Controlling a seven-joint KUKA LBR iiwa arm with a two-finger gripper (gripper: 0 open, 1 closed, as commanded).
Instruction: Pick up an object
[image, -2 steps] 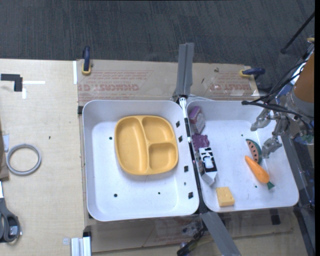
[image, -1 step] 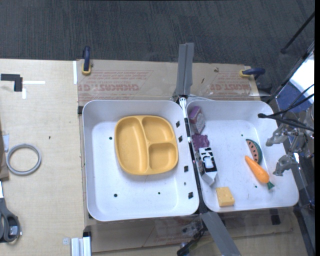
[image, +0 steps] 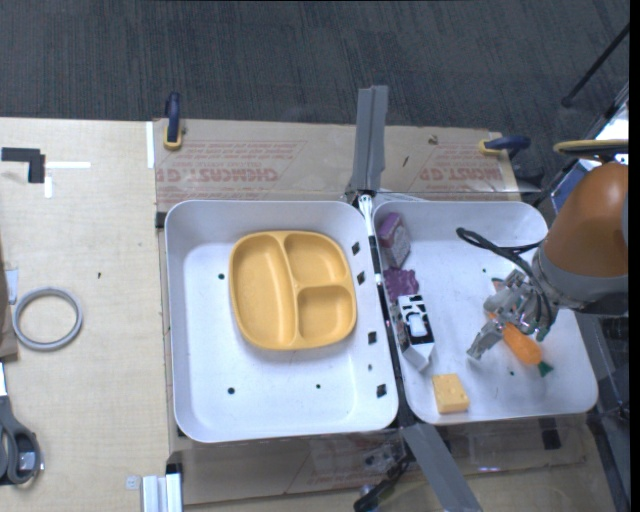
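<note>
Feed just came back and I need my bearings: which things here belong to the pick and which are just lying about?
Belong to the job:
- hand, low in the right bin
- toy carrot beside it
- yellow block
- purple items by the divider
- black and white packet

Just lying about:
- yellow divided plate in the left bin
- tape roll
- scissors
- clamps

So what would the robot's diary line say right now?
gripper low in right bin | beside orange carrot | hold: cannot tell | yellow plate in left bin

The yellow three-part plastic plate (image: 293, 289) looks smooth and matt; the two white plastic bins (image: 270, 415) look smooth; brown cardboard (image: 250, 165) looks dull.
</note>
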